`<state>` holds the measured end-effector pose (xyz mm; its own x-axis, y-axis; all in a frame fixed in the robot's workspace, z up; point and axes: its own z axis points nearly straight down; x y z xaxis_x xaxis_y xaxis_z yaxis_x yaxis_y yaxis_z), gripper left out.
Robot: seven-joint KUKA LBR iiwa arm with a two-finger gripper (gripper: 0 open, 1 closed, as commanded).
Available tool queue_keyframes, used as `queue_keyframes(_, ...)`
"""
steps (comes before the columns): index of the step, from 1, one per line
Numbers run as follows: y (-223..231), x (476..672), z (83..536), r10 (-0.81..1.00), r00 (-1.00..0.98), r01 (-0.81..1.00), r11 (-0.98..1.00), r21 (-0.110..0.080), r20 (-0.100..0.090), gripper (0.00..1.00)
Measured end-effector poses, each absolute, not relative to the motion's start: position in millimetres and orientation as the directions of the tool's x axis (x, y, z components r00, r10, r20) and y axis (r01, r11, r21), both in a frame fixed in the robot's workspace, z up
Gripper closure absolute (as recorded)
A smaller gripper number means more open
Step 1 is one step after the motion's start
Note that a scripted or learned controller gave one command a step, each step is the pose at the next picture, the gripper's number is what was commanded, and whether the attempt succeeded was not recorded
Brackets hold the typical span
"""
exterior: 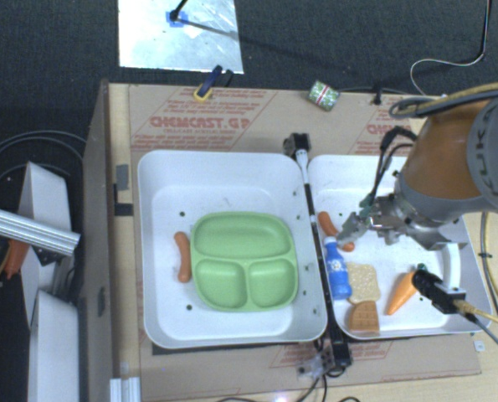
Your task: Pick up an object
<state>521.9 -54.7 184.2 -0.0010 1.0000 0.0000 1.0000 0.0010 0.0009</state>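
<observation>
Toast slices (365,296) sit at the near edge of the right bin (349,178), a carrot (401,294) just right of them and a blue bottle (336,271) to their left. Farther back, the pincer (349,234) hangs over a sausage (326,224); whether it is spread, I cannot tell. In the left bin (161,191), a green tray (243,260) has another sausage (182,256) beside it.

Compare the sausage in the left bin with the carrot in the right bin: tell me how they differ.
The sausage lies in the left bin beside the green tray; the carrot lies in the right bin near the bread slices. The sausage is thin, even in width and reddish-brown; the carrot is thicker, tapered and bright orange. The sausage lies nearly upright in the view; the carrot lies at a slant. Both lie flat, apart from the gripper.
</observation>
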Motion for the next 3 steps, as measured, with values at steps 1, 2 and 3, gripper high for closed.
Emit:
queue_keyframes(1, -87, 543.5, 108, 1.0, -0.001, 1.0, 0.001, -0.001, 0.0, 0.0)
queue_keyframes(2, -89, 537.6, 86, 1.0, 0.002, 1.0, -0.002, 0.007, -0.006, 0.0)
queue_keyframes(3, -93, 593.6, 85, 1.0, -0.003, 1.0, 0.003, 0.003, -0.001, 0.0)
